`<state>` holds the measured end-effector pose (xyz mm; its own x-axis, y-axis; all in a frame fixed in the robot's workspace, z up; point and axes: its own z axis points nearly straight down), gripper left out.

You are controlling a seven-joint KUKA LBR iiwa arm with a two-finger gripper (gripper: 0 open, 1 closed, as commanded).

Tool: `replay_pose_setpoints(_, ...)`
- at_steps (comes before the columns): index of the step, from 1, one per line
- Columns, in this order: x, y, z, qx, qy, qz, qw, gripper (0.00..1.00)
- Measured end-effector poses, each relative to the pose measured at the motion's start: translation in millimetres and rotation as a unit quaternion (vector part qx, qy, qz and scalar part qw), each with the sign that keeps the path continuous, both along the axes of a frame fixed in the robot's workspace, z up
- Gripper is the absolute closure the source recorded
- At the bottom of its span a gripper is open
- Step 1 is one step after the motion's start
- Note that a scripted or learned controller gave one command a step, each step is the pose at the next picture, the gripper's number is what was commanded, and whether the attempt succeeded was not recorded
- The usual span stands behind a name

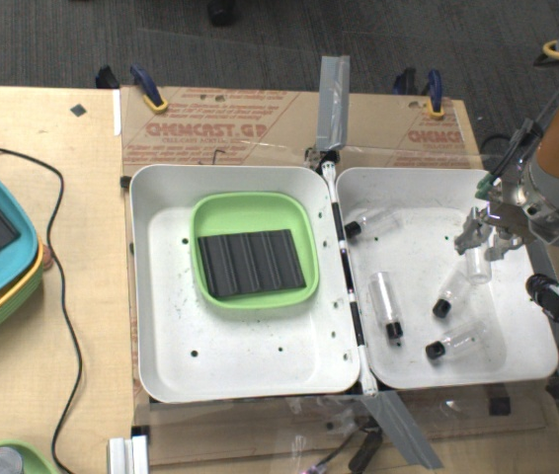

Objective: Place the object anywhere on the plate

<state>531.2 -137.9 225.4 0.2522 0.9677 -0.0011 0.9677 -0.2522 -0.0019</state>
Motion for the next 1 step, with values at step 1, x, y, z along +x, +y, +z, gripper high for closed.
replay_pose_setpoints(1, 0.0, 0.0, 0.0, 0.0, 0.0, 0.0, 1.0, 0.0)
